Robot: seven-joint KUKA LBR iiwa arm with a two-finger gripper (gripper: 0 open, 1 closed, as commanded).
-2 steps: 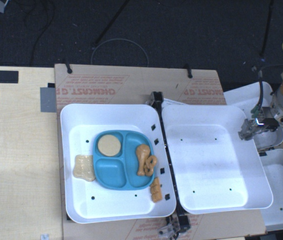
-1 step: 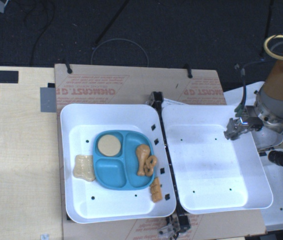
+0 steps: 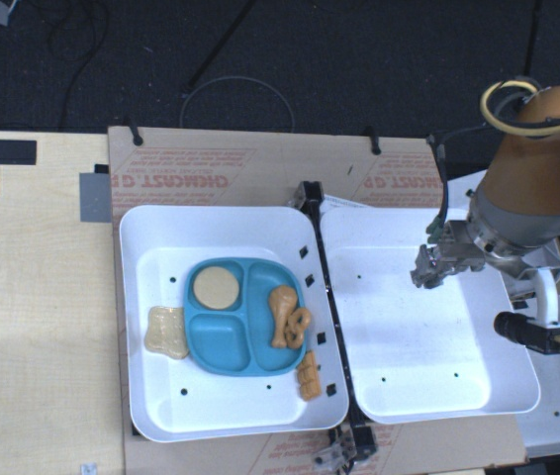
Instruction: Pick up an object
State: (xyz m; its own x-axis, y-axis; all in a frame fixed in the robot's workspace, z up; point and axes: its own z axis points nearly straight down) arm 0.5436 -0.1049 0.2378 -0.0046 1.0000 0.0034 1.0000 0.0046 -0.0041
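A blue divided plate (image 3: 223, 346) lies in the left bin (image 3: 151, 234). On it rest a round tan cookie (image 3: 215, 287) and a tan drumstick-shaped piece (image 3: 285, 314). A pale toast-like slice (image 3: 166, 332) lies beside the plate's left edge. Another small tan piece (image 3: 308, 376) lies by the plate's lower right corner. My gripper (image 3: 428, 269) hangs over the upper right part of the right bin (image 3: 419, 384), far from all these objects. Nothing shows between its fingers.
A black divider (image 3: 326, 305) runs between the two bins. Brown cardboard (image 3: 250, 171) lies under and behind them. The arm's grey body with its orange band (image 3: 527, 166) fills the right side, with a black cable part (image 3: 529, 331) by the right bin's edge.
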